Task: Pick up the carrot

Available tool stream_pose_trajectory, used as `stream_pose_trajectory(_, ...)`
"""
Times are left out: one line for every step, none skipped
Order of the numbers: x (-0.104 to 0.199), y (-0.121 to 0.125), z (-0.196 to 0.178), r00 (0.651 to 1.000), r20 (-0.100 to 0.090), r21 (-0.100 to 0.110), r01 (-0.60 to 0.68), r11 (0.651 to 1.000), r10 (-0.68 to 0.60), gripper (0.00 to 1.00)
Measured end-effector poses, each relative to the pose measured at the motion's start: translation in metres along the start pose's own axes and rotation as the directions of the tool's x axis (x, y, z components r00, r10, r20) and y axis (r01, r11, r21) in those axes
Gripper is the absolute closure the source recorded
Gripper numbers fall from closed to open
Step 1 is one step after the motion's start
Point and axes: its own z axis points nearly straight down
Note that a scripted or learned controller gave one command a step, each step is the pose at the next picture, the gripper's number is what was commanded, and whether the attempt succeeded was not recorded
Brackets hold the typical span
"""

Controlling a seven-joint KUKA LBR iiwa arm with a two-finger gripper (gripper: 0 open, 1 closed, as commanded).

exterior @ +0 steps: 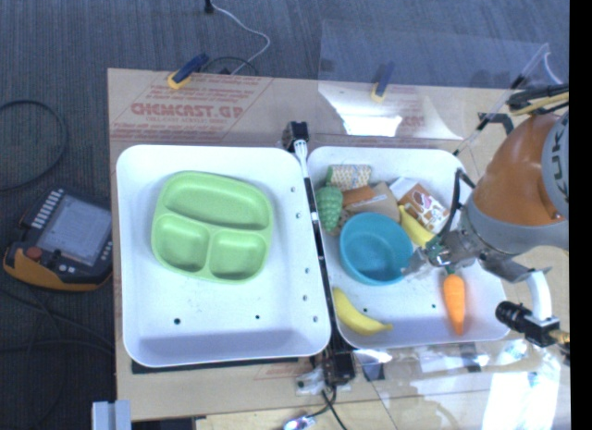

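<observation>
Carrot, orange and tapered with a small green stub at its upper end [454,302]: located in the right shallow white bin [407,331], toward that bin's right-hand wall, lying on the bin floor with its narrow tip pointing to the near edge. It rests apart from the other contents.

Gripper [441,254]: positioned just above the green end of the carrot, at the end of the grey arm with the orange band [523,183], which enters from the right. Whether it is open or closed cannot be told; the mechanism is small and cluttered at this angle. The carrot is not seen held; it lies below the gripper.

Other contents of the right bin: a round blue plastic bowl [375,248] sits near the centre, just left of the gripper. A yellow banana [359,313] lies at the near left corner. Along the far side are a pale yellow ear of corn [351,176], a green knobbly vegetable [329,208], a brown bread-like item [368,198], and a small printed white and orange carton [425,206]. A yellow object [415,227] lies between the carton and the bowl; its identity is unclear.

Left shallow white bin [185,326]: contains a light green plastic tray with three compartments [213,226], set in its far half.

A handheld control pendant with a grey screen [63,239] lies on the floor left of the bench.
</observation>
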Motion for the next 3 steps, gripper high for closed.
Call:
stream_pose_trajectory(-0.0003, 0.0008, -0.0086, 1.0, 0.002, 0.001, 0.001, 1.0, -0.001, 1.0)
stream_pose_trajectory(-0.0007, 0.0016, -0.0172, 1.0, 0.003, 0.002, 0.002, 1.0, -0.002, 1.0)
stream_pose_trajectory(-0.0006, 0.0014, -0.0168, 1.0, 0.004, 0.003, 0.003, 1.0, -0.003, 0.0)
